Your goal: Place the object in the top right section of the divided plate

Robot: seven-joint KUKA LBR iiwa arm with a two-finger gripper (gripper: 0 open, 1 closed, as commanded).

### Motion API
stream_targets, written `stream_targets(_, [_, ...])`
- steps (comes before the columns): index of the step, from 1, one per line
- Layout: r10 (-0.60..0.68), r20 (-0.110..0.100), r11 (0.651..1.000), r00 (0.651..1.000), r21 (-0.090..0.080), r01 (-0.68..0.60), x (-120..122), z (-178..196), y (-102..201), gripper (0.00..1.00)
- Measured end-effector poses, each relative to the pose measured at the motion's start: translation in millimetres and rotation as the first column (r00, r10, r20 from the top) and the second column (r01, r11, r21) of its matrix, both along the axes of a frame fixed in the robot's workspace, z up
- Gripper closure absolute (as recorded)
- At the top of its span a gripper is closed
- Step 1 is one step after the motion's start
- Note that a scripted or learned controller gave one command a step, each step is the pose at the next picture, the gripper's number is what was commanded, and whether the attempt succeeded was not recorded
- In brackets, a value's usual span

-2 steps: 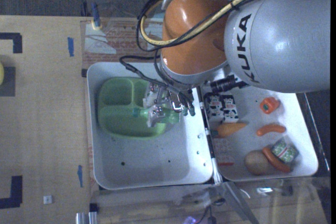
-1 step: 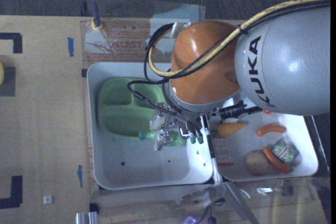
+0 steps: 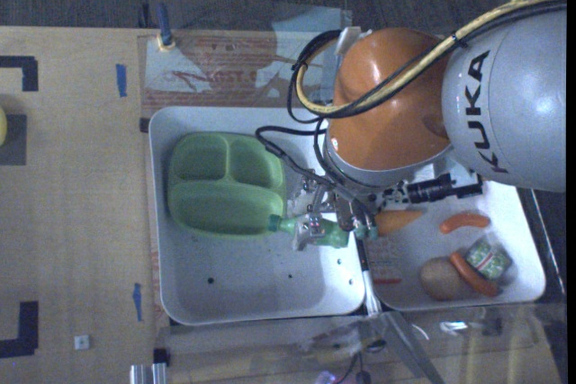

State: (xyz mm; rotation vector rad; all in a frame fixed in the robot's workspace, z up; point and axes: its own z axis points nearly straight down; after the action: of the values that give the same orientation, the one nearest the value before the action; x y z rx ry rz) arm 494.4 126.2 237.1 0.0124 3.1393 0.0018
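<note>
While the end effector [image 3: 317, 225] hangs over the left bin [image 3: 261, 288], a green bottle [image 3: 315, 232] lies right at its tips, just beside the green plate [image 3: 220, 184]; I cannot tell whether it is gripped. If it is, I would lift it clear of the plate's rim, carry it over the far compartment, and release it low.

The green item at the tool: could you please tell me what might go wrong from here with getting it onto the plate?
1. The green item sits low at the tool, beside the plate rather than over it. The grip is hard to judge, so it may slip or be left behind.
2. The tool is close to the plate's near rim; moving across could nudge the plate.
3. The arm hides part of the plate's right side, so the target section is hard to check.
</note>
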Motion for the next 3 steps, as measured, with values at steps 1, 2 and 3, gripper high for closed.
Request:
stream_targets(1, [0.081,0.004,0.997,0.997,0.0,-0.081,2.6,17.0,6.7,1.0])
stream_targets(2, [-0.11,0.003,0.994,0.994,0.003,0.11,27.9,4.2,69.2,1.0])
stream_targets(3, [-0.102,-0.001,0.995,0.995,0.0,0.102,-14.6,11.6,53.1,1.0])
